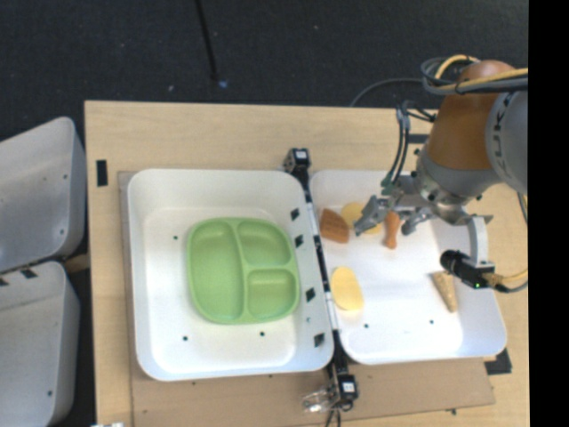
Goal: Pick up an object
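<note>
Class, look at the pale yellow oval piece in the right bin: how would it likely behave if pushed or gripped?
The yellow piece looks rounded and smooth, so fingers may slip off it. It lies flat-ish on the bin floor, so a push would probably slide it rather than roll it. It seems small, likely light.

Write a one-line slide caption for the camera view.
KUKA gripper shut on an orange carrot-like piece above the right bin; green divided plate in the left bin.
</note>
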`<action>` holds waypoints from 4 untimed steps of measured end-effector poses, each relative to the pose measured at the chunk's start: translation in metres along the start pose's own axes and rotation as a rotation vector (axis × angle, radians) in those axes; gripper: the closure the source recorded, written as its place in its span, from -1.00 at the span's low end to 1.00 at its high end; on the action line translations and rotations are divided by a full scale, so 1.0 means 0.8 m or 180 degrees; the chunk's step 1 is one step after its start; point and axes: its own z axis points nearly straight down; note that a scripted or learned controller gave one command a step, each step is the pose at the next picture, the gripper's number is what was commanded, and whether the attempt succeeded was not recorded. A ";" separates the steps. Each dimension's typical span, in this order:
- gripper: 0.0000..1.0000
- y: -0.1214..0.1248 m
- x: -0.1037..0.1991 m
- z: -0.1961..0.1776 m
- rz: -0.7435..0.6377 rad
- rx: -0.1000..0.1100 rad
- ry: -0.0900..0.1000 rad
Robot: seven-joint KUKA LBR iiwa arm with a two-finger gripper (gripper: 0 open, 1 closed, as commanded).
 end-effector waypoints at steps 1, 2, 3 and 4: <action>-1.00 0.007 0.007 0.058 0.0005 -0.0007 0.0000; 1.00 0.008 0.005 0.041 0.0024 -0.0026 0.0000; 1.00 0.010 0.005 -0.039 -0.0013 -0.0039 -0.0001; 1.00 0.011 0.003 -0.063 -0.0021 -0.0029 0.0000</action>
